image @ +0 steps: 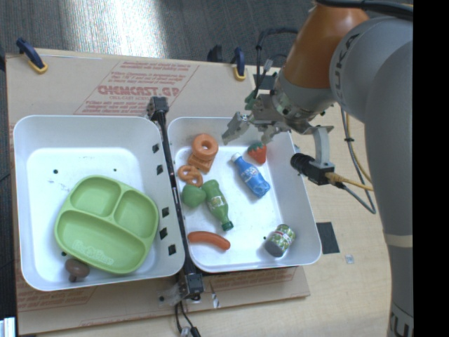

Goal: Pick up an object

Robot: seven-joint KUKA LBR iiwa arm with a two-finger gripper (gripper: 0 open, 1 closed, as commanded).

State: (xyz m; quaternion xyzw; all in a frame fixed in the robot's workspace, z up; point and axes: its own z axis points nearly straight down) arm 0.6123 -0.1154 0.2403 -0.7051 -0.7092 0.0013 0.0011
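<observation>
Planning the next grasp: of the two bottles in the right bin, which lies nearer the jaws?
The blue bottle, lying tilted just below the gripper beside the small red piece. The green bottle lies farther down, toward the bin's middle.

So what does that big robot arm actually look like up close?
The arm is thick, rounded and grey, with a glossy orange band above the wrist. Its hand is a small cluster of bare grey metal parts. Thin black cables loop beside it, and a small black cylinder sticks out sideways.
</observation>
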